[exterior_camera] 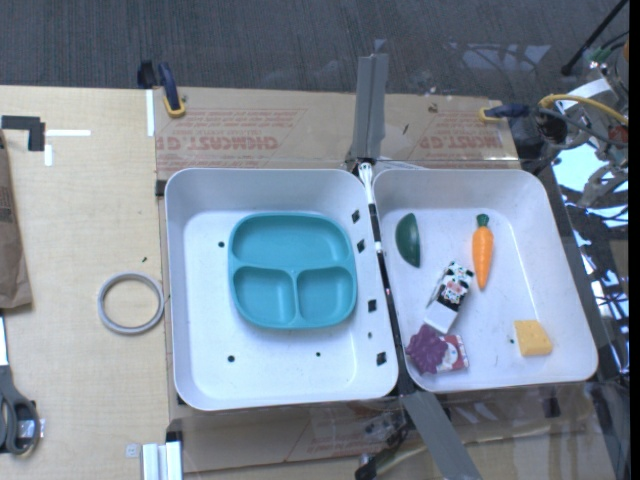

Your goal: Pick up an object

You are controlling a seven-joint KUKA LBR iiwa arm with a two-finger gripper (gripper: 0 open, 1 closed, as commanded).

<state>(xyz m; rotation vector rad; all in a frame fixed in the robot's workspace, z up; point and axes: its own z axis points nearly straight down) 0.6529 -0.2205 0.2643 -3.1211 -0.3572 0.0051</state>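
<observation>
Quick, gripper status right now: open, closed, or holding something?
Gripper: cannot be told from the camera view. Nothing is lifted: the carrot, yellow sponge and milk carton all lie in the right bin.

A grey tape ring (131, 302) lies on the wooden surface (80, 218) left of the bins, scissors (18, 423) near the lower left corner, and a brown bag (12, 228) at the left edge.

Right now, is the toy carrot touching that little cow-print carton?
Apart. The camera view shows a strip of white bin floor between the carrot and the cow-print carton.
</observation>
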